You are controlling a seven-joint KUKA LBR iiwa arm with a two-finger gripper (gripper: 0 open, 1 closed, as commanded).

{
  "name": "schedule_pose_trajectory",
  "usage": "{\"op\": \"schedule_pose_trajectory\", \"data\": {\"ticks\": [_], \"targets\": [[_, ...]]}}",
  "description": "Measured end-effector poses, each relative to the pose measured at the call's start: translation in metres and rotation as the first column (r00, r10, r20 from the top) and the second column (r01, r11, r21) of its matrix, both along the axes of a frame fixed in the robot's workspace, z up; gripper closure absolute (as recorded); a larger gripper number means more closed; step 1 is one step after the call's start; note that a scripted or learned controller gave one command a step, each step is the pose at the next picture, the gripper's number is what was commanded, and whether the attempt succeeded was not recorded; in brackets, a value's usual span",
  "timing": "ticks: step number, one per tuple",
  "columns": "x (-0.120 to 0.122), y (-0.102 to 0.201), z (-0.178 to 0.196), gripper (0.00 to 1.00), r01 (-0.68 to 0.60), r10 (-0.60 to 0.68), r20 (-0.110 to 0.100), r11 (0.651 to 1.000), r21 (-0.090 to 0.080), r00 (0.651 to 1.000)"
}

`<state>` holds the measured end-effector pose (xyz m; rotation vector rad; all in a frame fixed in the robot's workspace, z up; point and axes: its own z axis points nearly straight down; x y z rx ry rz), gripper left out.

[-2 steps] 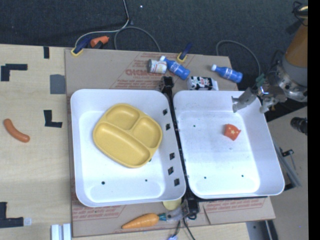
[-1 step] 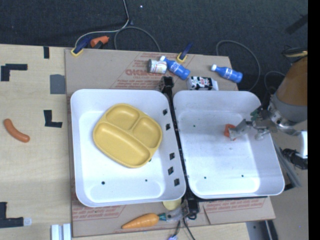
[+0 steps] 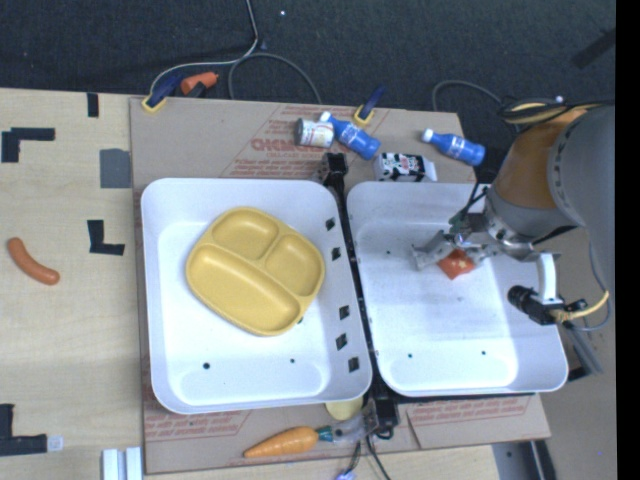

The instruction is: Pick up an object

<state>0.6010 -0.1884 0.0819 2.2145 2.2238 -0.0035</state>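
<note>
Hovering claw (image 3: pixel 447 253) touches a red object (image 3: pixel 458 264) (right bin (image 3: pixel 440 368)).

even, fairly bright overhead light; soft shadows inside the white bins (image 3: pixel 165 268); slightly grainy, soft focus throughout.

A small red-orange object (image 3: pixel 457 264) lies in the right bin (image 3: pixel 440 368).

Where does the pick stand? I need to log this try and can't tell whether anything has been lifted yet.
Done: the arm has reached into the right bin, and the gripper is down at the small red object. In hand: lining up on that object; whether it is gripped cannot be told. Left: a sure grasp and the lift. The yellow divided plate lies in the left bin.
</note>
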Motion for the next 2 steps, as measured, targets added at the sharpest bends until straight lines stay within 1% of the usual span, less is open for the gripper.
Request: {"op": "schedule_pose_trajectory", "data": {"ticks": [1, 2], "targets": [[0.001, -0.003, 0.016, 1.0, 0.003, -0.003, 0.008, 1.0, -0.003, 1.0], [0.012, 0.084, 0.053, 1.0, -0.004, 0.004, 0.001, 1.0, 0.006, 1.0]]}}
